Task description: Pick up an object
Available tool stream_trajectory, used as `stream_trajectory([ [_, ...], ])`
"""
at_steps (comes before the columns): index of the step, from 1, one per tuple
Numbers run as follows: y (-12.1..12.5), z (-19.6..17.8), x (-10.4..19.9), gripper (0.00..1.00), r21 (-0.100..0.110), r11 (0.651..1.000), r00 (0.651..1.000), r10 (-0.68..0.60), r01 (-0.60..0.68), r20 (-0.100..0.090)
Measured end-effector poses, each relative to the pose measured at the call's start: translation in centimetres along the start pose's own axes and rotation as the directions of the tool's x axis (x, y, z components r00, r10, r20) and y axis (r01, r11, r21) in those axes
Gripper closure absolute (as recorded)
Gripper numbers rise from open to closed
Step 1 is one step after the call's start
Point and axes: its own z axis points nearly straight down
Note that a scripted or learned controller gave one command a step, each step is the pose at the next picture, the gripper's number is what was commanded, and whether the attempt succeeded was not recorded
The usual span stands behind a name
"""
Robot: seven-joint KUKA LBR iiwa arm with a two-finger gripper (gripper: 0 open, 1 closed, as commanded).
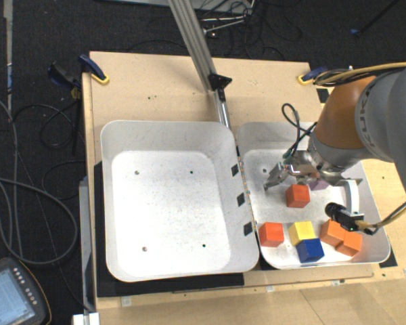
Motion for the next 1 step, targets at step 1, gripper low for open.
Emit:
stream_trajectory([
  [1, 0.15, -1.37, -0.02, 1.0, -0.006, 1.0, 1.0, 0.0, 0.0, 0.0],
])
